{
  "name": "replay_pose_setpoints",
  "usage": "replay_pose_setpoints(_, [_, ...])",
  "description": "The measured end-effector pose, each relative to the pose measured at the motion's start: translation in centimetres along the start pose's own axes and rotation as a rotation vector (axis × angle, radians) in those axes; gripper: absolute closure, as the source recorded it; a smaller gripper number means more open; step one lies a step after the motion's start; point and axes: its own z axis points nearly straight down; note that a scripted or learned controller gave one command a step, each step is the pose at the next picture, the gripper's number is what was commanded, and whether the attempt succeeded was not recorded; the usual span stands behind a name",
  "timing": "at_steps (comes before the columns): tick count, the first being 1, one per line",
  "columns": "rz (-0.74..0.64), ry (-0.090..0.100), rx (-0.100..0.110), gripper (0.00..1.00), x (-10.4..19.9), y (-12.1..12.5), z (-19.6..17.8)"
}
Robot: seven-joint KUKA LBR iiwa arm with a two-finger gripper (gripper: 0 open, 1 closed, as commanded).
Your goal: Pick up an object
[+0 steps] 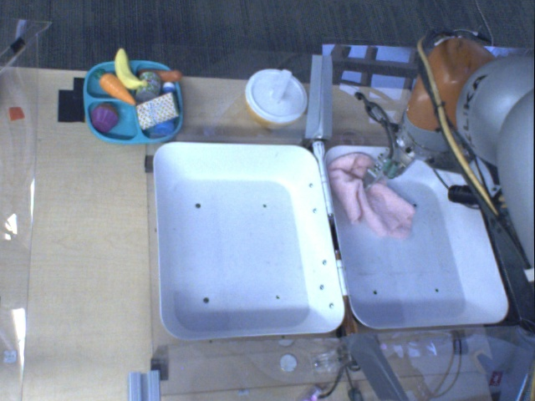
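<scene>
You see a pale pink cloth point(370, 197) in the right white bin point(435, 299); left bin point(242, 241) white too. At the bench's far left edge, a blue tray point(132, 101) holds a yellow banana point(126, 69) and orange carrot point(115, 87).

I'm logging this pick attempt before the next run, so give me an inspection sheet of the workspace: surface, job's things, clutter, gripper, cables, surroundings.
Surface: wooden bench bearing two shallow white bins side by side, the left bin and the right bin.
Job's things: a crumpled pink cloth lying in the right bin's upper left part.
Clutter: a blue divided tray of toy food, with a banana and a carrot, beyond the left bin; a white lidded cup beside it.
Grippers: gripper down at the cloth's upper edge; grasp cannot be judged.
Cables: yellow and black cables running along the arm.
Surroundings: dark carpet beyond the bench.
</scene>
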Motion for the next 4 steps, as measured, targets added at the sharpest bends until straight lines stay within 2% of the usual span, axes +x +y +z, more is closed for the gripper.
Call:
replay_pose_setpoints(1, [-0.005, 0.021, 0.011, 0.00, 0.6, 0.0, 0.2])
replay_pose_setpoints(2, [0.056, 0.002, -0.002, 0.00, 1.7, -0.1, 1.0])
replay_pose_setpoints(3, [0.113, 0.019, 0.012, 0.00, 1.2, 0.4, 1.1])
replay_pose_setpoints(4, [0.062, -0.002, -0.009, 0.00, 2.4, -0.7, 1.1])
